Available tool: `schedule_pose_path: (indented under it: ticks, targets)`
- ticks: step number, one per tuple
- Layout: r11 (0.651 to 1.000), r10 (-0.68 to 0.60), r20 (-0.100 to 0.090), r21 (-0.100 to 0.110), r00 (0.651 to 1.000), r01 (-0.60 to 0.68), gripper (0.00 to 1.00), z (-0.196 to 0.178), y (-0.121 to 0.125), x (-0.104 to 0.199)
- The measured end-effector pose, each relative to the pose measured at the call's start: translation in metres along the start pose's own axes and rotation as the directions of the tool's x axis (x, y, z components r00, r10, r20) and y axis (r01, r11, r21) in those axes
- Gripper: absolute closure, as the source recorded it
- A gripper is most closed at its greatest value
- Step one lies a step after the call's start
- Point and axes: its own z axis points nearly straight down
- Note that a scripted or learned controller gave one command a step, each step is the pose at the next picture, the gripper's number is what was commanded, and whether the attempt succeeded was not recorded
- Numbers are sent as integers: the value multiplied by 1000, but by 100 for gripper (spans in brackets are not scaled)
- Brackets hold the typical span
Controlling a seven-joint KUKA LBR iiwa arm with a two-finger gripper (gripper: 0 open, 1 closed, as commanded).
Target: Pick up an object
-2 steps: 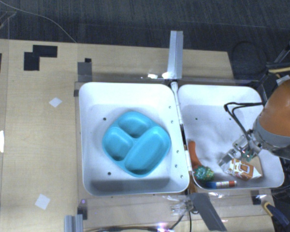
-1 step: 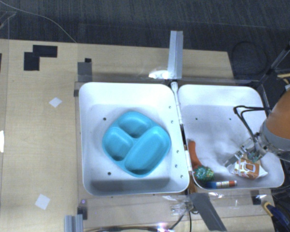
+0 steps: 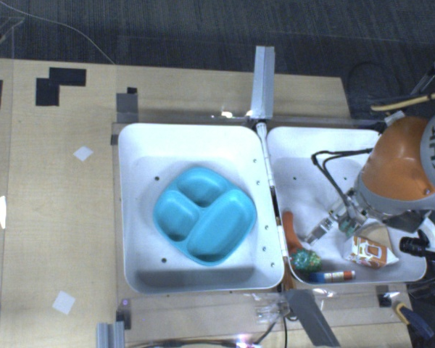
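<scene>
— Hand low in the right bin, near the orange carrot. Spread or pressed together? Cannot tell.

— Nothing visibly pinched. Likely trouble: sliding off the carrot against the bin wall, or snagging the green ball and marker crowded just below.

We are looking at a robotics lab. At 3 o'clock a grey-and-orange industrial arm reaches over two white bins clamped to a wooden desk. Black marker patches sit at 10 o'clock and loose cables trail at 12.
</scene>
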Motion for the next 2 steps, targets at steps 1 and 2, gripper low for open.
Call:
schedule_pose_path:
  ticks: [1,2]
  targets:
    - [998,67,-6,6,998,-67,0,-19,57,-28]
    - [988,157,-6,7,988,-157,0,2,52,-39]
